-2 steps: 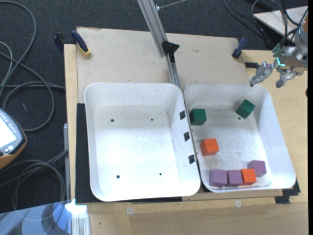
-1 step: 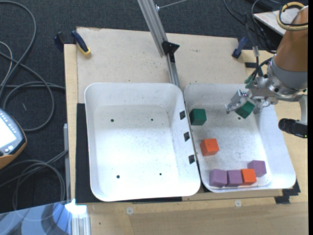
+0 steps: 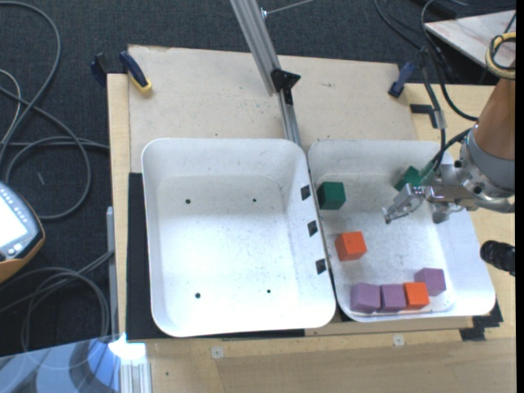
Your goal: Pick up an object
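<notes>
1. The arm [image 3: 499, 137] is cut off by the right edge, so only its lower part and wrist show.
2. A green object [image 3: 409, 176] sits just behind the gripper [image 3: 399, 211]; the wrist hides part of it, and whether the fingers touch it cannot be told.
3. The fingers are small and blurred; their spacing cannot be told.
4. A dark object [image 3: 498, 255] at the right edge is cut off.
5. A device [image 3: 15, 232] at the left edge is cut off.
</notes>
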`<state>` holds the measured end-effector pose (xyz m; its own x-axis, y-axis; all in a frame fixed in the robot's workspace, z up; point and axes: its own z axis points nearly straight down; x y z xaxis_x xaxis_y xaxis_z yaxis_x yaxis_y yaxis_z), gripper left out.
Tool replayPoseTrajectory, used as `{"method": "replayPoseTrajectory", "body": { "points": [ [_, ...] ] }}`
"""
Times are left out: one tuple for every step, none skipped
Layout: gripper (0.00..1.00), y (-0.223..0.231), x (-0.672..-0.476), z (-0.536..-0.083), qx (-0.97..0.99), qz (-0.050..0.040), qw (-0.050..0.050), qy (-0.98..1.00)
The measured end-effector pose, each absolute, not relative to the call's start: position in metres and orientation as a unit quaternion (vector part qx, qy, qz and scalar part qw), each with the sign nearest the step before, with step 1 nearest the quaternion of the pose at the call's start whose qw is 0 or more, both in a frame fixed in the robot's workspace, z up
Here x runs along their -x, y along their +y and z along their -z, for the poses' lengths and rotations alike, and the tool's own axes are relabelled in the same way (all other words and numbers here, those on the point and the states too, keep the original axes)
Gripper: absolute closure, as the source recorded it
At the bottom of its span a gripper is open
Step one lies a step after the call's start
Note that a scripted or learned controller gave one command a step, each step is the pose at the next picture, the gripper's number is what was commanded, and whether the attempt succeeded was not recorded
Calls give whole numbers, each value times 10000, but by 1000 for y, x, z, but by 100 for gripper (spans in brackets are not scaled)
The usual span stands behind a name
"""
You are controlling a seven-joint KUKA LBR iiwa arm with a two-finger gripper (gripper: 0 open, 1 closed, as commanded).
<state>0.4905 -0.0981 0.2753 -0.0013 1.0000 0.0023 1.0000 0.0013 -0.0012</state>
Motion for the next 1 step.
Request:
{"method": "replayPoseTrajectory", "body": {
  "points": [
    [100,-99,-492,-285,7067,9,0,-7075]
  ]
}}
